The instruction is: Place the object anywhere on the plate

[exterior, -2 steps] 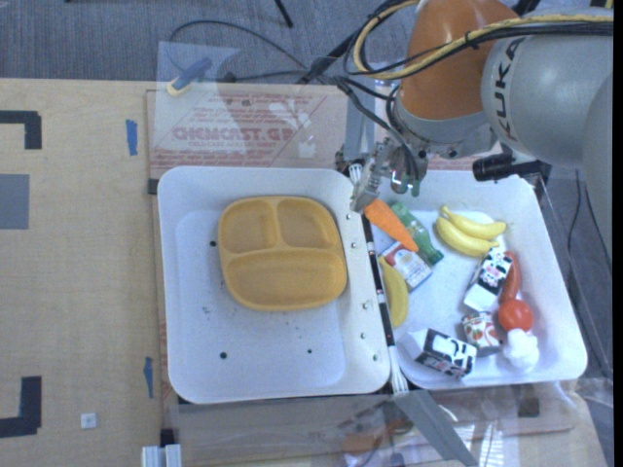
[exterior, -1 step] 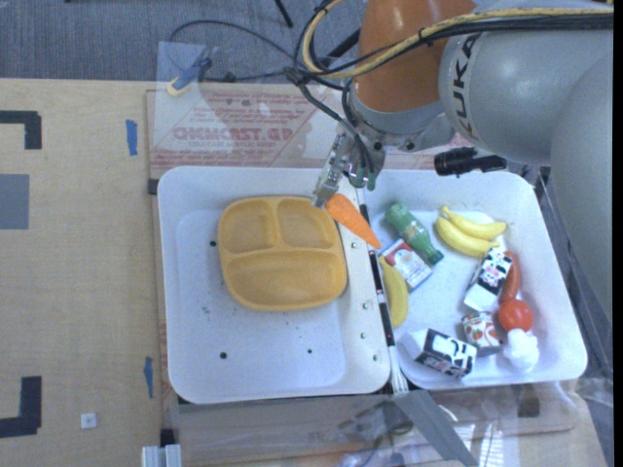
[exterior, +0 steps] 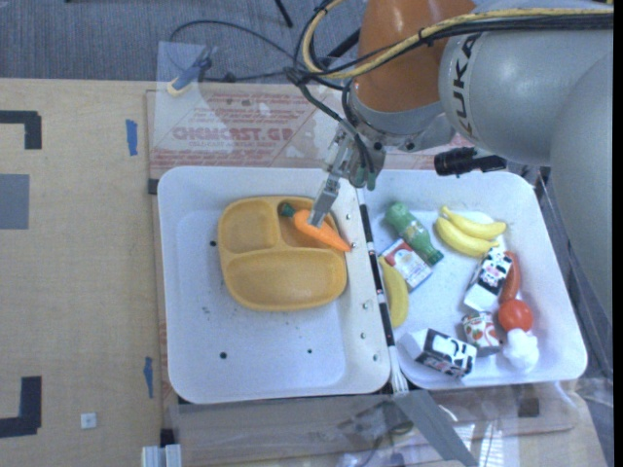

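- The carrot (exterior: 319, 233) lies on the yellow plate (exterior: 280, 282), at its upper right compartment.
- The end effector (exterior: 324, 203) touches the carrot; its opening cannot be told.
- "KUKA" reads on the arm (exterior: 526, 76).

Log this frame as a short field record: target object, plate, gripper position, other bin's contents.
object: toy carrot, lying on the plate's upper right part, green top toward the upper left
plate: yellow divided plate in the left bin
gripper: gripper right above the carrot; grasp unclear
right bin: bananas, green bottle, tomato, small cartons
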{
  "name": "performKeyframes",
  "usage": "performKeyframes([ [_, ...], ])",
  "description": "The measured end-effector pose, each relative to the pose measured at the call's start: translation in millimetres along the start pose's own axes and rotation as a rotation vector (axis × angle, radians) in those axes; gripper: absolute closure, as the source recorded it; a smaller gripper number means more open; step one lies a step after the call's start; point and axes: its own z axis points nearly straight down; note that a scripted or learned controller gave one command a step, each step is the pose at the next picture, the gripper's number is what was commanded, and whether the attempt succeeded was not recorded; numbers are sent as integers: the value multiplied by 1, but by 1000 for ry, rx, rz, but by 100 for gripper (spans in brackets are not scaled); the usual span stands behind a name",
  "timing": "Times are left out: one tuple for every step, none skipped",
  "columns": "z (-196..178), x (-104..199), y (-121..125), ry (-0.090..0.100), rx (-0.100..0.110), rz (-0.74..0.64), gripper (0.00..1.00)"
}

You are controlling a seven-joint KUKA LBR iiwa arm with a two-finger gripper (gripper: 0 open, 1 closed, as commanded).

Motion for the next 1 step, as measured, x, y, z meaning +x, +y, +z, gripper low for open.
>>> performKeyframes([
  [0, 0, 0, 0, 0, 0, 0],
])
